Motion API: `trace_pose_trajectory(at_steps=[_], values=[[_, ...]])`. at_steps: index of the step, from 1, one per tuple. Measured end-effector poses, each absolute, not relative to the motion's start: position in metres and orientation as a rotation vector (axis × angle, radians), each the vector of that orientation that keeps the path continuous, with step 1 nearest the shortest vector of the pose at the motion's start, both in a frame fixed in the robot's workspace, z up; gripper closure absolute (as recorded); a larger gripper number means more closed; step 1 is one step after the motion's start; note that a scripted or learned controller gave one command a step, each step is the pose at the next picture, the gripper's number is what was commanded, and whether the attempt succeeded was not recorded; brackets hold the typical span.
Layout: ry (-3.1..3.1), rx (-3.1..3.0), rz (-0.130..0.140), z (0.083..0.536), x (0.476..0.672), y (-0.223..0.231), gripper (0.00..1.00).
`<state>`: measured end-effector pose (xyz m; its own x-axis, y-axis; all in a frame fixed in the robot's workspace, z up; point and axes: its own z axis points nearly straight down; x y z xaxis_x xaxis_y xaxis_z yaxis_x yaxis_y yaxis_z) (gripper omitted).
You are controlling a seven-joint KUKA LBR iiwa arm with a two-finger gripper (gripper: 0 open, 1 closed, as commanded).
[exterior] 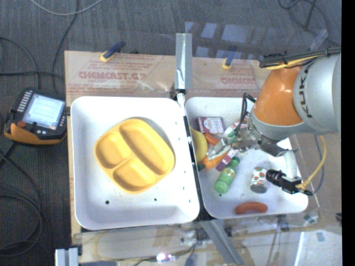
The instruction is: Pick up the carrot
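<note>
A grey KUKA arm (310, 96) — its maker's name legible on the casing beside the orange band — reaches from the right over the right bin (288, 204), its claw (230, 143) low among the clutter; whether the claw is spread or pressed together cannot be told. The carrot (212, 160) lies just left of the claw, beside a banana (198, 144) and a green bottle (226, 177). A sausage (251, 208) rests near the front wall. In the left bin (83, 204) sits a yellow divided tray (135, 154). Protective film on the tabletop (116, 73) reads "CHEMCAST".
</note>
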<state>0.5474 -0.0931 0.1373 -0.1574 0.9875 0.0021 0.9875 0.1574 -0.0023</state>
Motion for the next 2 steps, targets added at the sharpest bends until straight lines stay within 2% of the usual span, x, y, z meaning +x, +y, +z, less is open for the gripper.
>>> trace_pose_trajectory(at_steps=[1, 2], values=[[-2.440, -1.991, -0.009, 0.0896, 0.5602, -0.1068, 0.00], [-2.439, -1.996, -0.010, 0.0993, 0.5606, -0.1086, 1.00]])
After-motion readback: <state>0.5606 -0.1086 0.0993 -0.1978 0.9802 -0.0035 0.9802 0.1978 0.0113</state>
